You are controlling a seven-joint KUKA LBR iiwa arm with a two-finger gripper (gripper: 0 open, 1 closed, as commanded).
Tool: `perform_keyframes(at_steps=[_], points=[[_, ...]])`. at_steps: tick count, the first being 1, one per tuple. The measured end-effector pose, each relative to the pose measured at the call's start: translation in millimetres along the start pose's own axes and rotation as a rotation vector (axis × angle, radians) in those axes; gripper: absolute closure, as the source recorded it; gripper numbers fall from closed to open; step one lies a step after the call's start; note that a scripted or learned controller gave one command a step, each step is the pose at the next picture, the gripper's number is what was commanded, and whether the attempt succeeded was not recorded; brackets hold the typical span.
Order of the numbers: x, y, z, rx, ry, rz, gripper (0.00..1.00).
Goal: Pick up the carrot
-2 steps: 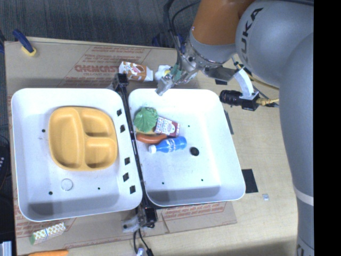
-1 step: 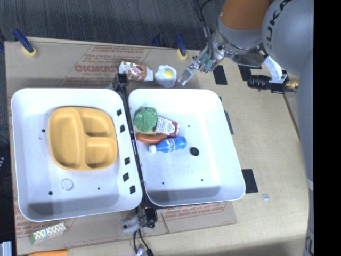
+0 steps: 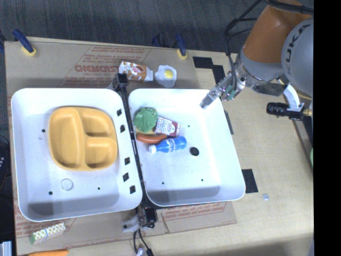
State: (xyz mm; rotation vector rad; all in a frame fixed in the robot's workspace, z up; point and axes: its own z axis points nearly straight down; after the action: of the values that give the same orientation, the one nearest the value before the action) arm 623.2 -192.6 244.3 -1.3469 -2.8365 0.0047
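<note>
while the tool [image 3: 206, 101] hangs over the right bin's [image 3: 226, 167] far right rim with nothing in it, i can't tell how far it's open. the carrot [image 3: 151, 138] lies near that bin's left wall, touching a green leafy toy [image 3: 145, 119] and red carton [image 3: 167, 126] behind it, blue bottle [image 3: 169, 145] in front. looks like light, stiff, smooth plastic, likely slippery. best grip is probably across the exposed left end.

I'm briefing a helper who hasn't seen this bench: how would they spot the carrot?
Look in the right white bin, at the cluster by its left wall. The carrot lies flat between a green leafy vegetable and a blue bottle. It alone is orange and tapered.
</note>
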Motion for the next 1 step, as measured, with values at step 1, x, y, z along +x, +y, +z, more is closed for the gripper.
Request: perform_keyframes(at_steps=[1], points=[[5.5,-36.3,-50.9,-0.003,-0.004,-0.253,1.0]])
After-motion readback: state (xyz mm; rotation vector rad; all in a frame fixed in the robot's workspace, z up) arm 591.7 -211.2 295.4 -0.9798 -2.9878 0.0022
